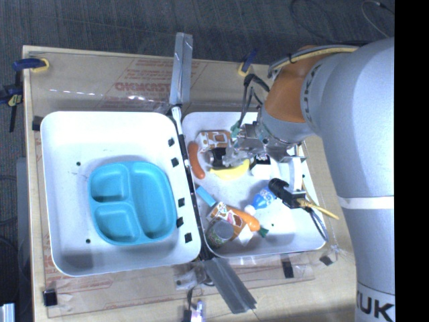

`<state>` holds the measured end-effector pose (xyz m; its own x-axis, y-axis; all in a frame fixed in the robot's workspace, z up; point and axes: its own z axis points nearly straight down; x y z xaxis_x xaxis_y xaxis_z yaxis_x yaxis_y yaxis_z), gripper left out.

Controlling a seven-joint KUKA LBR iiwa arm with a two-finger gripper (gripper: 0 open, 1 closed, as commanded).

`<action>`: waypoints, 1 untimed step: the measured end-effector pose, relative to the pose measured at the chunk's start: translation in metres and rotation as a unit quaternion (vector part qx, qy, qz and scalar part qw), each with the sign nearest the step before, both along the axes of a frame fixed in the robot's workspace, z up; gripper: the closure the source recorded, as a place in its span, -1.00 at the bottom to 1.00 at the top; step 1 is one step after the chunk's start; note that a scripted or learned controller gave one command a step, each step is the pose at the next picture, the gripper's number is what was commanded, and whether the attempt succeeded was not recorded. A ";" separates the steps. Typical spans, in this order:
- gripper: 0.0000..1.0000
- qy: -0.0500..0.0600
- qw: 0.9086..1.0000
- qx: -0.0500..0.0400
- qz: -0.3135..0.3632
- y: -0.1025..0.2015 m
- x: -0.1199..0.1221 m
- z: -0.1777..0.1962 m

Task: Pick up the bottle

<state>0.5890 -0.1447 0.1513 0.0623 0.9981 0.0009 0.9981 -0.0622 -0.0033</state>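
Note:
A small pale bottle with a blue label lies tilted in the right bin, right of its middle. My gripper hangs low over the far part of that bin, up and to the left of the bottle and apart from it. It sits just above a yellow banana and beside a brown and white carton. The arm's grey and orange body covers the bin's right far corner.
The right bin also holds a sausage by its left wall, an orange carrot, a printed packet, a dark can and a blue strip. A blue divided plate lies in the left bin.

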 end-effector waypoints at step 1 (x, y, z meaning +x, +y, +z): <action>-1.00 0.000 1.000 0.000 0.000 0.000 0.000 0.000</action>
